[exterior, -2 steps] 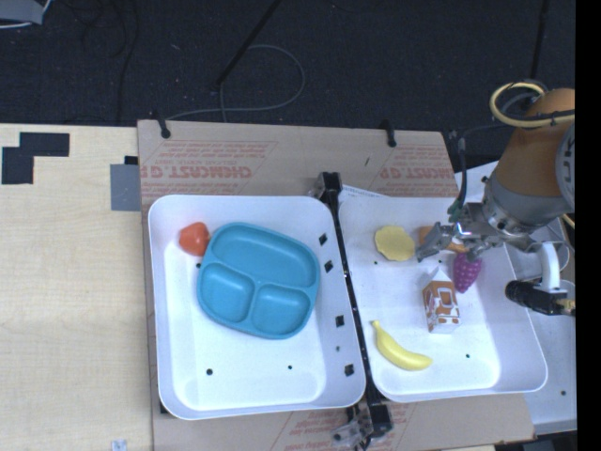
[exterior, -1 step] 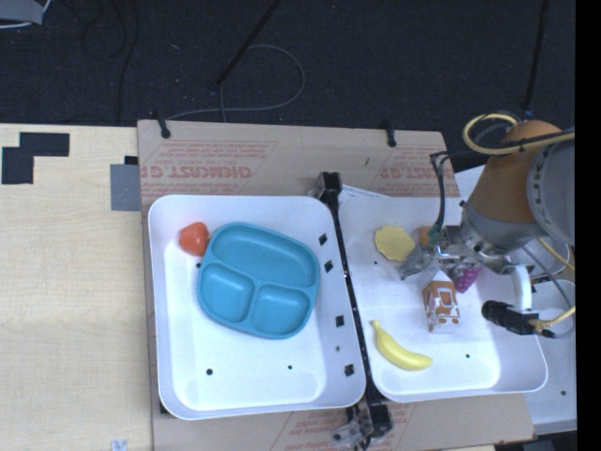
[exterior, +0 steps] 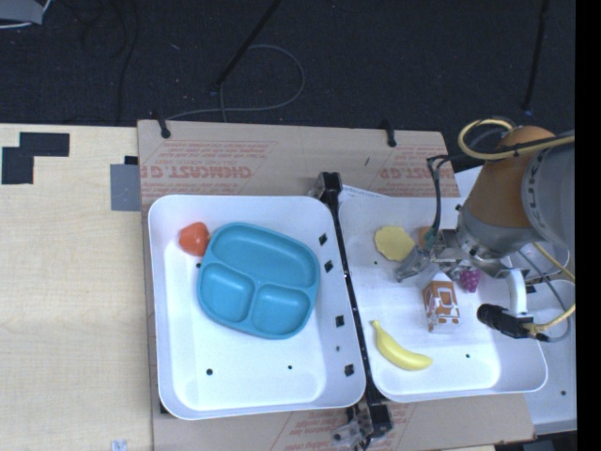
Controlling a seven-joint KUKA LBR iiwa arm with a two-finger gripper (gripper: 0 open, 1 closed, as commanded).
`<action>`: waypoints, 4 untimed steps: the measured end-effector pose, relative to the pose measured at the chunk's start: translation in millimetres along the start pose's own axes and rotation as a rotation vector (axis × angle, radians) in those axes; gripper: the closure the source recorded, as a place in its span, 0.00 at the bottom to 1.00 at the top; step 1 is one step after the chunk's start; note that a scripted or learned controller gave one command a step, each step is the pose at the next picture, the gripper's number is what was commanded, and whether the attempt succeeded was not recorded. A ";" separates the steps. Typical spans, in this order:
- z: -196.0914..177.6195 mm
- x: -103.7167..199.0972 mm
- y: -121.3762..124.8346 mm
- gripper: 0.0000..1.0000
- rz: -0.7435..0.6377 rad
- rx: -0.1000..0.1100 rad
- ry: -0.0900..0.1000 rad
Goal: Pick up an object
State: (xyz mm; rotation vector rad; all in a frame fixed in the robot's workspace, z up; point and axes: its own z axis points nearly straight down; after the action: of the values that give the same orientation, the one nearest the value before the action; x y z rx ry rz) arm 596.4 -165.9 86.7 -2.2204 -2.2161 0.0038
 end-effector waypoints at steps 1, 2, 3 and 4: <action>-10.9 -1.0 0.1 1.00 0.003 0.000 0.000; -54.3 -4.7 -3.4 1.00 0.005 -0.007 -0.002; -105.3 -14.0 -6.4 1.00 0.002 -0.007 -0.003; -153.7 -14.9 -5.6 1.00 -0.003 -0.008 -0.002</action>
State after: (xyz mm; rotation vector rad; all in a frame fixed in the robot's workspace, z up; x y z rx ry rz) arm 591.5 -181.0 240.4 -2.2228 -2.2246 -0.0028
